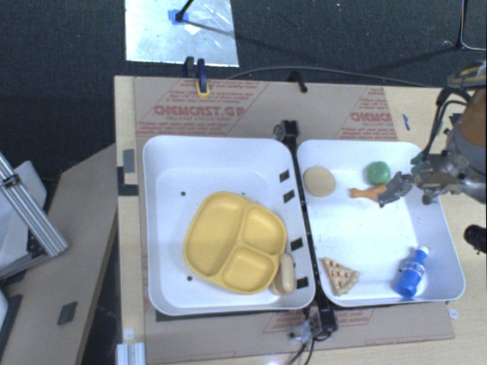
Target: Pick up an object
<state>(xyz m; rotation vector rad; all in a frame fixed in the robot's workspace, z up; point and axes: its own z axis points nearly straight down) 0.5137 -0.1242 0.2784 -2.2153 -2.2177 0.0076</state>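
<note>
My gripper [412, 194] hovers over the right part of the right bin [437, 242], and it is open with nothing between its fingers. Its left finger [393, 189] sits just right of an orange carrot-like piece [366, 193] and just below a green ball [377, 172]. A beige round bun [319, 181] lies at the bin's upper left. A waffle-patterned wedge [339, 275] lies near the front wall. A blue bottle [409, 273] lies at the front right corner.
The left bin [163, 204] holds a yellow divided plate [234, 242] with a pale bread roll [285, 274] against its lower right edge. A black divider [300, 219] runs between the bins. Cables run across the cardboard behind the bins.
</note>
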